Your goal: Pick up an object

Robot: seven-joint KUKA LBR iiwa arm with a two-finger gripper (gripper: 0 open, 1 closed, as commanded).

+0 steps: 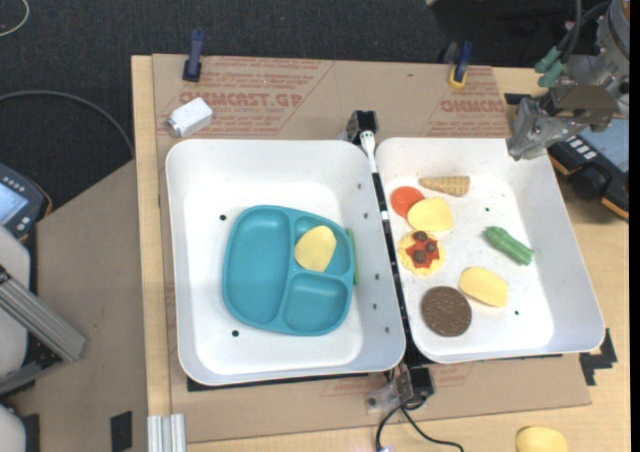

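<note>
Pick not begun — we see nothing lifted | gripper (527, 140) at right bin's (570, 240) 1 o'clock rim, whether spread or pressed we cannot tell | candidates in bin: green pickle (508, 245) centre-right, brown cookie (446, 310) at 7 o'clock — descent and grasp remain

A cardboard-covered bench (300, 90) carries two white bins (200, 240) (560, 280) side by side and a small white block (190, 117)

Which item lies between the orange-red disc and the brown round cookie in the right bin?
In the camera view, the small tart with dark berries lies between the orange-red disc and the brown cookie.
</note>
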